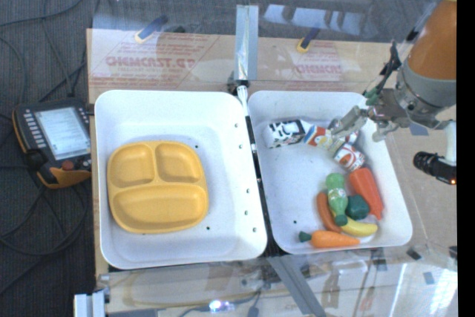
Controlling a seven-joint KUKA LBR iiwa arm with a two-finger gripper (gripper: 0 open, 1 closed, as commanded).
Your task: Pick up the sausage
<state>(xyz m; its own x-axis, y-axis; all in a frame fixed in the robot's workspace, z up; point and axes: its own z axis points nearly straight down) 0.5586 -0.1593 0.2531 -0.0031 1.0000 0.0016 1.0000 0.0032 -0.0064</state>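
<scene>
At the far left of the frame a handheld control pad (50,139) lies on the dark carpet, its screen lit. Next to it, the left bin (171,104) holds a yellow divided tray (157,185) set toward the bin's left side.

A metal post (246,41) stands upright behind the seam between the two bins. The right bin (286,197) carries all the small items. In its upper part lies a black-and-white carton (286,132), on its side, and just right of it a small red and white can (349,157).

In the lower right of that bin sits a cluster of toy food: the sausage (325,212), a slim orange-brown piece lying along the cluster's left edge, touching a green bottle (337,196); a carrot (330,239) at the bottom; a banana (358,229); a dark green vegetable (356,207); and a larger orange-red carrot (366,190) on the right.

The gripper (355,124) hangs over the upper right of the bin, near the can and well apart from the sausage. Its fingers look spread apart, with nothing between them. The orange-banded arm (434,48) enters from the upper right.
</scene>
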